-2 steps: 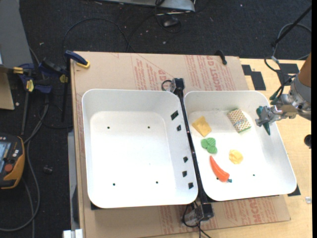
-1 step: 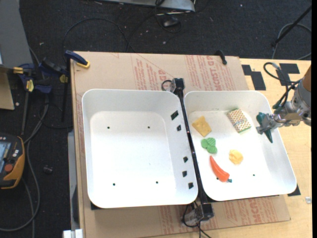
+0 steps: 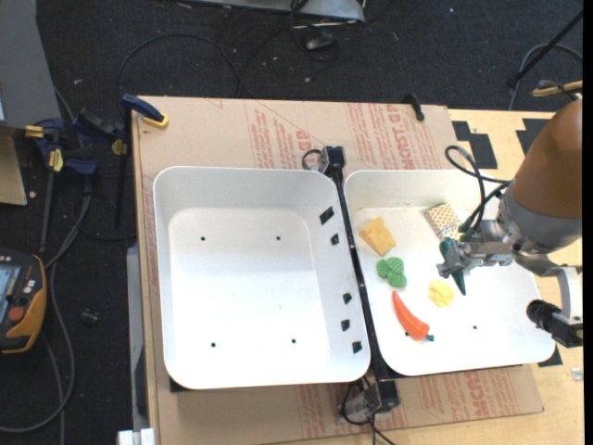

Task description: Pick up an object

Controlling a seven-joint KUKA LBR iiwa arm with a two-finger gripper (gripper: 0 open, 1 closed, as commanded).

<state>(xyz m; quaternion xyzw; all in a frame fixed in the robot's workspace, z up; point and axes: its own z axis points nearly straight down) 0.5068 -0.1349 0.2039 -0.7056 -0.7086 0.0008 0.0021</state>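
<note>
The right bin (image 3: 500, 341) holds several small objects. A yellow wedge (image 3: 376, 235) lies near its left wall, with a green lumpy piece (image 3: 392, 270) just below it. A red-orange pepper (image 3: 410, 316) lies toward the front. A small yellow piece (image 3: 441, 294) sits mid-bin, and a patterned block (image 3: 443, 217) lies at the back. My gripper (image 3: 454, 267) reaches in from the right, directly above and slightly behind the small yellow piece. Nothing visibly hangs from it.
The left bin (image 3: 250, 193) stands beside the right one, with a black divider strip (image 3: 350, 267) between them. Cables run along the bench's back edge (image 3: 408, 109). The arm's grey and orange body (image 3: 551, 193) covers the right bin's far right side.
</note>
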